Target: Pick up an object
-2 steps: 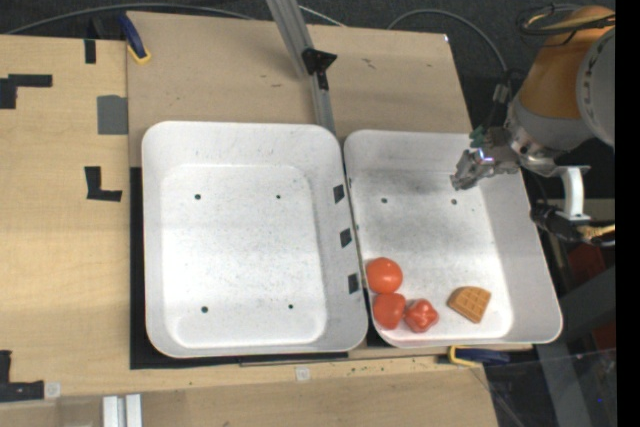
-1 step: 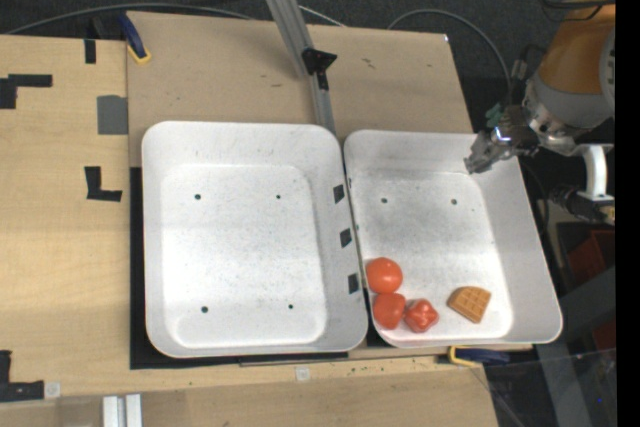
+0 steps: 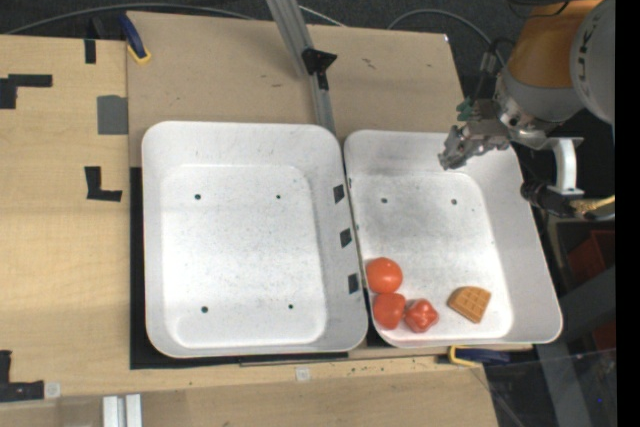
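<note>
My gripper (image 3: 452,155) hung over the far corner of the right bin (image 3: 520,215). Three red things (image 3: 384,275) and a waffle (image 3: 469,303) lay near its front edge.

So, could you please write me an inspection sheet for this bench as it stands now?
Surface: wooden bench bearing left bin and right bin, side by side.
Job's things: in the right bin's near end, orange ball, two red pieces touching, waffle-like piece apart.
Clutter: black tape marks on the board at left.
Grippers: gripper over the right bin's far corner, holding nothing seen.
Cables: black cables behind the bench.
Surroundings: slanted metal pole, dark floor.
</note>
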You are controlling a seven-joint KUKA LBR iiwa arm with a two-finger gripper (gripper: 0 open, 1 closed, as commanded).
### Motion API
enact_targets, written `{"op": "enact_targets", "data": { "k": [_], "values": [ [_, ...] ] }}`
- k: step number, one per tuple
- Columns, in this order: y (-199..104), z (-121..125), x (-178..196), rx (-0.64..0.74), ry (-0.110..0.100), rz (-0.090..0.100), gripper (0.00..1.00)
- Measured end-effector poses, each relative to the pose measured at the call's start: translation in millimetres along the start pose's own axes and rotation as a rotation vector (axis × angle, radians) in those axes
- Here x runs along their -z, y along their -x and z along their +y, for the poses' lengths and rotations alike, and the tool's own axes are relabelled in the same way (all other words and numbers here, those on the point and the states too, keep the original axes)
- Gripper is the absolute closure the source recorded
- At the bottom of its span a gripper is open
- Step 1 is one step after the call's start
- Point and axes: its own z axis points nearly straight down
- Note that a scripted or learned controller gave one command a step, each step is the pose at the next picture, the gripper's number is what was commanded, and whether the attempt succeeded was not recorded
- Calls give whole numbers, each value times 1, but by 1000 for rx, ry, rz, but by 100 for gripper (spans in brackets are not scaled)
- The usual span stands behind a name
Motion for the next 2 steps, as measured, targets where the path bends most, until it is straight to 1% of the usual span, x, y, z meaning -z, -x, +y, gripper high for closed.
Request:
{"op": "enact_targets", "data": {
  "k": [1, 2],
  "values": [
    [-55, 4, 14, 1, 1, 1, 100],
    [-120, 10, 15, 2, -1, 1, 100]
  ]
}}
